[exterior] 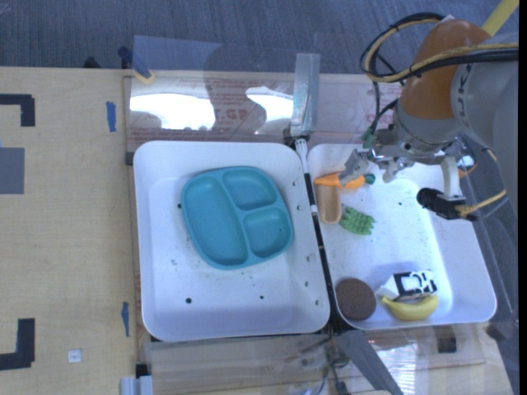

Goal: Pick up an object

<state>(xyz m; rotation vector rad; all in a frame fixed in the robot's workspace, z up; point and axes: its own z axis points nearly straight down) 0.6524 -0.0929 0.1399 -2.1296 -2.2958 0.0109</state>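
My gripper hangs over the far left part of the right bin, just right of an orange carrot-shaped piece. A tan cylinder lies right under the carrot piece against the bin's left wall. A green leafy piece rests a little below the gripper. At the bin's near end sit a brown round disc, a yellow banana and a black-and-white item touching the banana. I see nothing held by the gripper.
The left bin holds a teal divided plate near its middle. A metal divider post stands at the far end between the bins. The arm's cables loop above the right bin.
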